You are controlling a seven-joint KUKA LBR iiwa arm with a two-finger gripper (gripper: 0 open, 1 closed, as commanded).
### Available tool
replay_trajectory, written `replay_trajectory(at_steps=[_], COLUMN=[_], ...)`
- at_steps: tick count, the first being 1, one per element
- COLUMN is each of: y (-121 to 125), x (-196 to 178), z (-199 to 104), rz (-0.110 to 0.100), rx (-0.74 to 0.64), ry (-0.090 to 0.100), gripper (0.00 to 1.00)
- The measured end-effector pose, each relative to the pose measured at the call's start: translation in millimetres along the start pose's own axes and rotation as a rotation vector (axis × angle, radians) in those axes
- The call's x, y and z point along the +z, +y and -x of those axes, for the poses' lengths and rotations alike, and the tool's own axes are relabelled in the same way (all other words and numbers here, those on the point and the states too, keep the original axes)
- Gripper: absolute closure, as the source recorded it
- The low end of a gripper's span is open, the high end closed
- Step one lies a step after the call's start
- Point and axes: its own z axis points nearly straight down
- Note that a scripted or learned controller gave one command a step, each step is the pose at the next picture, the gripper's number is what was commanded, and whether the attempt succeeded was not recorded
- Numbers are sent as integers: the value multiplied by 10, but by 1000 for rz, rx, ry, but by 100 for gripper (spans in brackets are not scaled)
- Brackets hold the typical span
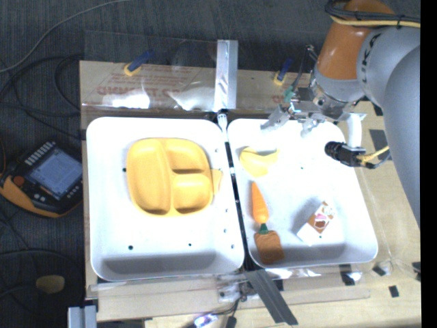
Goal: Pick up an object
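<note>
Seen from above at a slant: two shallow white bins side by side on a wooden counter [102,80], left bin [109,251] and right bin [355,241] meeting at a dark central seam.

In the left bin, a yellow compartment tray [168,175], divided into one long section and two smaller ones, lying near the middle, slightly toward the seam.

In the right bin, a yellow banana-like piece [257,161] near the upper left corner, just beside the seam. Below it, a toy carrot [259,203], orange with a green tip, pointing down toward an orange-brown block [269,247] that sits touching or nearly touching its lower end at the front wall. Farther right, a small white carton [317,221] with a red-brown picture on its face, tilted; print too small to read.

Over the right bin's back edge, the claw [295,117] on the grey arm with its orange band [341,46]; fingers spread apart, nothing between them, well apart from every item below.

Behind the bins, clear plastic sheeting with faint red lettering, unreadable, held by blue-and-yellow clamps [138,61]. Left of the counter, on the dark floor, an orange-edged handheld pendant [48,178] with a lit screen; no legible text.
</note>
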Motion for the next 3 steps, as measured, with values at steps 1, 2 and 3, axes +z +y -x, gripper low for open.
replay_trajectory(at_steps=[1,2,3], y=[11,-386,-606], x=[-571,431,722], z=[-447,19,179], rz=[1,-1,1], rx=[-269,-210,-128], ry=[-3,-2,1], gripper=[0,0,0])
